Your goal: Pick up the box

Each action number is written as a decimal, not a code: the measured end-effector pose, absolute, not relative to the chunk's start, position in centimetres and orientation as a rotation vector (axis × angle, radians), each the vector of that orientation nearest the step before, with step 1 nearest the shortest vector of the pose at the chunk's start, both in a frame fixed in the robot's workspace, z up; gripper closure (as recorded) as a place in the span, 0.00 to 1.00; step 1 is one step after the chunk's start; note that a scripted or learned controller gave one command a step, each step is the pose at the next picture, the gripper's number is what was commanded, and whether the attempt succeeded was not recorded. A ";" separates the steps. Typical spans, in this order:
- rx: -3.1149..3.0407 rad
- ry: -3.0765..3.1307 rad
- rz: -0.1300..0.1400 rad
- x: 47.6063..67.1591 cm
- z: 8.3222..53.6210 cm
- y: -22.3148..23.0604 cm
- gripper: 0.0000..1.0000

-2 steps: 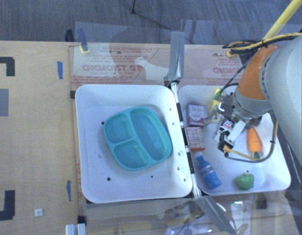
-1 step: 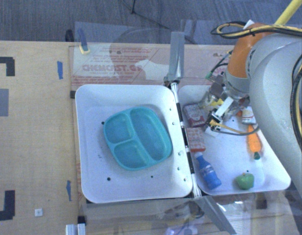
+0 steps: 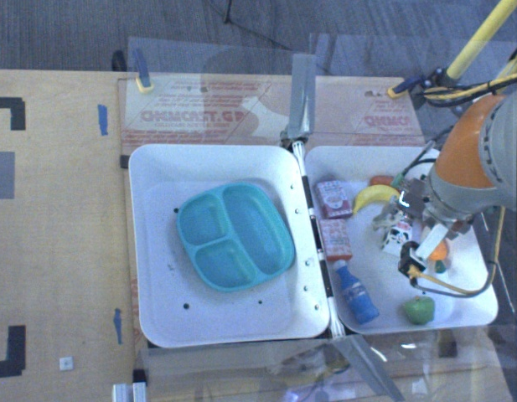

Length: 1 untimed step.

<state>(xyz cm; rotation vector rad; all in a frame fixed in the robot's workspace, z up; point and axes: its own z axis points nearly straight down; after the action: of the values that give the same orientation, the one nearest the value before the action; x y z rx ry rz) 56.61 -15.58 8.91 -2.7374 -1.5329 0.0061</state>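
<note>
The gripper [image 3: 395,229] hangs over the right bin [image 3: 484,312] centre, beside the banana [image 3: 374,198]; its opening cannot be determined. The far red box [image 3: 332,198] and near red box [image 3: 335,239] lie flat against the bin's left wall, apart from the gripper. Each long axis parallels that wall, so the wall probably restricts access on that side.

Gripper [image 3: 392,226] hovers low over the right bin [image 3: 478,306]!
Banana [image 3: 374,198] just to its left, red box [image 3: 332,198] further left by the bin wall.
</note>
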 end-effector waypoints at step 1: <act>-2.827 -1.388 -0.011 55.3 8.8 -9.4 0.00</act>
<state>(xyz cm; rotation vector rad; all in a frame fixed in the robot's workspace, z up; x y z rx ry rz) 55.34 -9.45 8.82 -2.8269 -1.3884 -0.0108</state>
